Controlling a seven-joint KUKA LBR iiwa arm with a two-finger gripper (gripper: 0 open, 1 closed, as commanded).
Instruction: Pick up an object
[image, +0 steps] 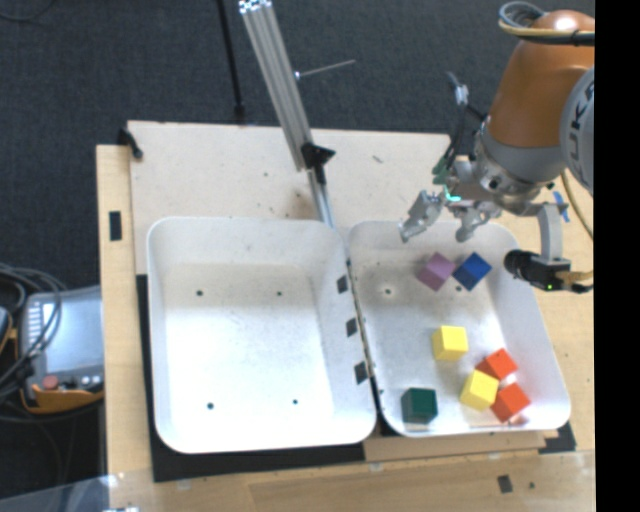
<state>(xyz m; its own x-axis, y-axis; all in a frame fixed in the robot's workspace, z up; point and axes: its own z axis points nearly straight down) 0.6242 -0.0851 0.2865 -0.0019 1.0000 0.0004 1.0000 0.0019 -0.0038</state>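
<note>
My gripper (441, 224) hangs open above the far edge of the right bin (530, 330), with nothing between its two fingers. Just below it lie a purple block (435, 271) and a blue block (472, 270), side by side. Farther toward the front sit a yellow block (450, 342), a second yellow block (479, 389), two orange-red blocks (498, 365) (512, 401) and a dark green block (419, 405) at the bin's near left corner.
The left bin (250, 330) lies beside the right one. A slanted aluminium post (285, 95) rises from the bench behind the bins. A black fitting (540, 268) juts over the right bin's right rim.
</note>
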